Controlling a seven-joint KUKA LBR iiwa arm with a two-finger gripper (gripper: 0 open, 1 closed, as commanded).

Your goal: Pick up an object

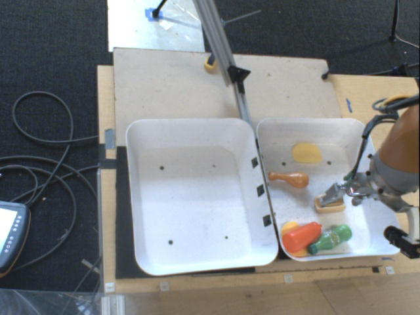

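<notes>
Grey metal two-finger gripper (330, 194) sits low in the right shallow white bin (354, 128), directly above and apparently touching a small tan rectangular block (329, 205). Whether it is parted or closed cannot be told. Nearby lie a yellow disc (306, 153), orange drumstick-shaped toy (290, 179), red-orange pepper (300, 234) and green plastic bottle (330, 239)

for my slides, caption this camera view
Gripper poised over a tan block in the right bin, near an orange drumstick and green bottle.
</notes>
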